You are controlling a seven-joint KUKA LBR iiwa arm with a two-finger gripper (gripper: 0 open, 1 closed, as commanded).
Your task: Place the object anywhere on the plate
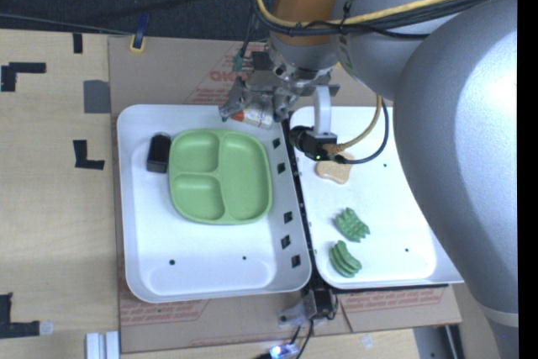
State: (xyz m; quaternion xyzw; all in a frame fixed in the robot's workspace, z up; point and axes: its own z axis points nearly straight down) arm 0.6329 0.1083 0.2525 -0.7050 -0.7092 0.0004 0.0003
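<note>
The green divided plate (220, 176) lies in the left white bin (143, 265). My gripper (255, 108) hangs over the far edge of that bin, just beyond the plate's far right corner. A small reddish and white bit (249, 115) shows right under the gripper, and I cannot tell whether it is held. A black block (158, 153) rests in the bin against the plate's left edge.
The right bin (403, 206) holds a tan piece (333, 172) near its far left corner and two green ridged pieces (351, 225) (344, 259) toward the front. The big grey arm covers the right side of the view.
</note>
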